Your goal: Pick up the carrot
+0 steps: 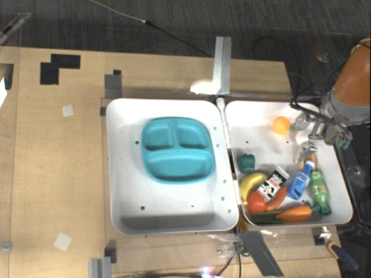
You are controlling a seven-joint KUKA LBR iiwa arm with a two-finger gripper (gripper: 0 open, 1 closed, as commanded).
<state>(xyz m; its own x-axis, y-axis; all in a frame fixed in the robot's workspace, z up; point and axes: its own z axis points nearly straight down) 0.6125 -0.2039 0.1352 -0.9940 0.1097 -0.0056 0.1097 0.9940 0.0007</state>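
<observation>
While my gripper (pixel 307 149) hangs over the right bin (pixel 346 213), jaw spread impossible to tell, the carrot (pixel 295 214) lies along the near wall, beside the green bottle (pixel 318 192).

I work from one fixed camera mounted above the bench (pixel 52 172). It looks down at a slant, from some distance, framing the left bin (pixel 124 155), the right bin (pixel 336 178) and dark floor beyond.
</observation>
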